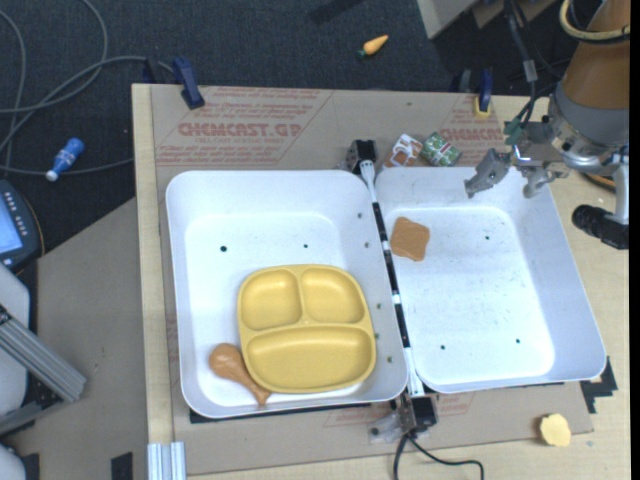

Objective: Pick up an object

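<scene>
A flat brown toast-like piece (410, 239) lies in the right bin (500, 308), close to its left wall. In the left bin (200, 228) sits a yellow divided plate (303, 326), with a tan drumstick-shaped toy (235, 366) tucked against its lower left edge. My gripper (510, 173) hangs over the right bin's far edge, up and to the right of the brown piece. Its fingers (484, 175) are spread apart with nothing between them.
Small packets (425, 149) lie on the cardboard behind the bins. A yellow chunk (554, 429) rests on the bench at the front right. A black clip (362, 154) sits where the bins meet at the back. Blue clamps (186, 80) hold the board's far edge.
</scene>
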You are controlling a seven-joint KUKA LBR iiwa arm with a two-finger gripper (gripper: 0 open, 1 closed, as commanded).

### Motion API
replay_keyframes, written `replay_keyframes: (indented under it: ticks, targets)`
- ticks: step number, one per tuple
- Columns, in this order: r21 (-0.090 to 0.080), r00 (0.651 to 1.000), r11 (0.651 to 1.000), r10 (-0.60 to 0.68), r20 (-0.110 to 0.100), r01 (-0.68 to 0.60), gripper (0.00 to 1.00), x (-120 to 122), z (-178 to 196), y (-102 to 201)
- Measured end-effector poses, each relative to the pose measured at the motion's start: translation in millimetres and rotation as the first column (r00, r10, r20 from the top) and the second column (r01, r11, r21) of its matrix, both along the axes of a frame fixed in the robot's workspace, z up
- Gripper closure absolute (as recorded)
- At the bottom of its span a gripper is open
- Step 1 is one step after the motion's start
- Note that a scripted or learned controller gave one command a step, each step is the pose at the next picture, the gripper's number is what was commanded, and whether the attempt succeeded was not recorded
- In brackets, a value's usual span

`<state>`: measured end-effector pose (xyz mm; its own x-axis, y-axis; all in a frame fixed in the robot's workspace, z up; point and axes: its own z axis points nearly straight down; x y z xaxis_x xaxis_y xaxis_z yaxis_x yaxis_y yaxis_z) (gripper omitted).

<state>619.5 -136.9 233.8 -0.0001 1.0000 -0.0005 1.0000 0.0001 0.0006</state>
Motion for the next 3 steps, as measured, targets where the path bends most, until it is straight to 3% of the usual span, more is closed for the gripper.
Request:
replay_keyframes:
  ticks: [1, 2, 3]
  targets:
    - [0.004, 1.000, 1.000, 0.003, -0.009, -0.003, 0.00, -5, -102, 31]
    - [0.002, 1.000, 1.000, 0.001, -0.003, -0.001, 0.00, 2, -152, 46]
    - [0.001, 1.000, 1.000, 0.000, 0.004, 0.000, 1.00, 4, -137, 46]
